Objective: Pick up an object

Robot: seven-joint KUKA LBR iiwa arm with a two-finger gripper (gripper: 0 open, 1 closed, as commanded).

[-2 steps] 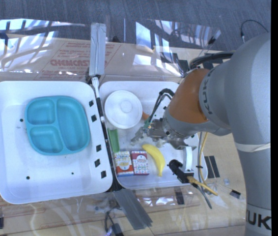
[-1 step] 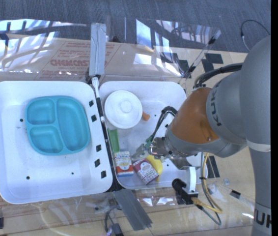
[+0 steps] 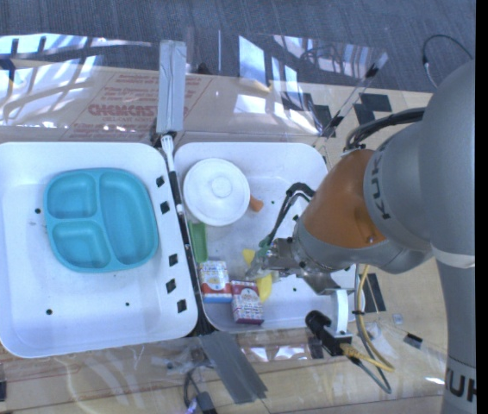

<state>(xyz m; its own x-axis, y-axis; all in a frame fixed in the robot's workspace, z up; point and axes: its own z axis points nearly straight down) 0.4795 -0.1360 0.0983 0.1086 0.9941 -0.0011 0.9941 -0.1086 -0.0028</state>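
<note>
In the right bin (image 3: 309,166) I see a round white lid or bowl (image 3: 216,191) near the far left corner, with a small orange piece (image 3: 256,203) touching its right side. Along the bin's left wall stands a green item (image 3: 197,241). Near the front edge lie two small red-and-white boxes (image 3: 215,279) (image 3: 246,302), and yellow pieces (image 3: 264,285) just beside them.

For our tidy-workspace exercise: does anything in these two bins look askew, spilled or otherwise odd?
Nothing looks spilled or broken. The blue divided plate sits slightly tilted in the left bin. In the right bin, two small cartons lie crowded in the near corner by a green stick, with the white lid behind them.
</note>
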